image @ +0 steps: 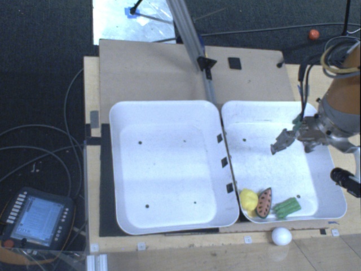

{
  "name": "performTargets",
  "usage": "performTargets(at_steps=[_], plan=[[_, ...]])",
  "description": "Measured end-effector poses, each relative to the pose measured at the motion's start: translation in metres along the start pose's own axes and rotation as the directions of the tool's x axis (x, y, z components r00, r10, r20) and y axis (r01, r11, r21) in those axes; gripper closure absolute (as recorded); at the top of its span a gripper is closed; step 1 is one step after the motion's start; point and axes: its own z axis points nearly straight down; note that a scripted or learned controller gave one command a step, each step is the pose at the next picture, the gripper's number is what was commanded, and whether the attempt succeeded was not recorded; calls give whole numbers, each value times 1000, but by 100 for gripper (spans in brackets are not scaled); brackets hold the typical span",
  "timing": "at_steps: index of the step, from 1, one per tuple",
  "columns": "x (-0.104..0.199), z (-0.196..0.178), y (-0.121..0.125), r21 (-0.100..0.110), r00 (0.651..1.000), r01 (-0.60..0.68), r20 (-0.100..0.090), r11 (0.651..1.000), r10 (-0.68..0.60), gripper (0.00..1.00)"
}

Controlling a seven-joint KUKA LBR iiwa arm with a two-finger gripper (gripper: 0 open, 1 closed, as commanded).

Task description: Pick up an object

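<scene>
My gripper [285, 134] hangs over the upper right part of the right bin [265, 117], open, with nothing between its fingers. Three small objects lie together at that bin's near edge, well below the gripper: a yellow lump [249, 199], a brown and red slice-shaped piece [264, 202] leaning beside it, and a green piece [286, 207] to their right.
The left bin [163, 114] sits beside the right one, with black clips along the shared rim [224, 161]. A white ball [281, 236] rests on the bench just outside the right bin's near edge. A metal pole [189, 30] slants across the back.
</scene>
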Motion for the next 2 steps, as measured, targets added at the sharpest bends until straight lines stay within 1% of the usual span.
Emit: performTargets(at_steps=[1,2], plan=[[75,68,7,5,1000,6,-1,1000,-6,0],[72,54,8,-2,1000,0,0,1000,0,100]])
